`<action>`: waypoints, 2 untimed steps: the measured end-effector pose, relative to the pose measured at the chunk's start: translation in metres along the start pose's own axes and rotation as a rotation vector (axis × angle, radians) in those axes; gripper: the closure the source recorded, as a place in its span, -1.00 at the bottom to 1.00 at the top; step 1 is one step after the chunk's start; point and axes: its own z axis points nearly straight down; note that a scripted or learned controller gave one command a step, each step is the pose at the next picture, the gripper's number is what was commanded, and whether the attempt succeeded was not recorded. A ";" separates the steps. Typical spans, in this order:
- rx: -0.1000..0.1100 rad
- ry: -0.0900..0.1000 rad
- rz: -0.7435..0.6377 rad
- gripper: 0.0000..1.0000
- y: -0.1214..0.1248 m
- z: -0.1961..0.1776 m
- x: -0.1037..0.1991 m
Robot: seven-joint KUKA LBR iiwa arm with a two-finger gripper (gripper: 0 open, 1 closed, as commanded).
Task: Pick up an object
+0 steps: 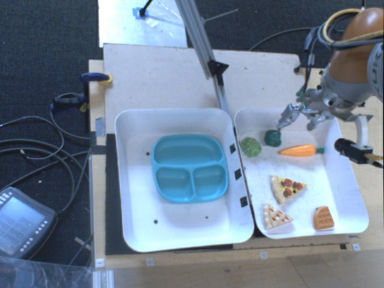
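One dark green piece (pixel 273 138) just below pincer (pixel 298 117), right bin (pixel 354 197)

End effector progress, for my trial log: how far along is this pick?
Done: the arm has reached over the right bin. In hand: nothing visibly; the end effector hovers open above the dark green toy. Left: closing on a toy and lifting it; carrot, pizza slice and the rest lie in the bin.

No writing, brand, number or sign can be read anywhere. The handheld control pad (pixel 23 221) at the lower left of the frame has a lit screen, but whatever it displays is too blurred to read.
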 end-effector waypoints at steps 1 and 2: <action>0.000 0.000 0.000 -1.00 0.000 0.000 0.000; 0.004 -0.001 0.005 -1.00 -0.003 0.042 0.000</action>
